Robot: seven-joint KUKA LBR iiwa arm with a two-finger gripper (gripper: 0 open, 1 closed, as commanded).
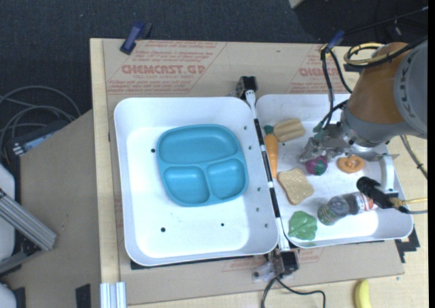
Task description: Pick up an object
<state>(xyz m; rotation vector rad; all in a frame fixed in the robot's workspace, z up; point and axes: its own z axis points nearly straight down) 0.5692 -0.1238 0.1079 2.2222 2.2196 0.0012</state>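
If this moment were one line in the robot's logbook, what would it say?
end effector: low in right bin | at: purple object | grasp: unclear | left bin: blue tray

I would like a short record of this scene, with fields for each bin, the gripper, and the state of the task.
left bin: one blue divided plate
right bin: carrot, bread roll, toast slice, green leaf, purple item, orange piece, bottle lying on its side
gripper: low in the right bin, at the purple item
grip: cannot tell from this view
task state: no object visibly lifted yet
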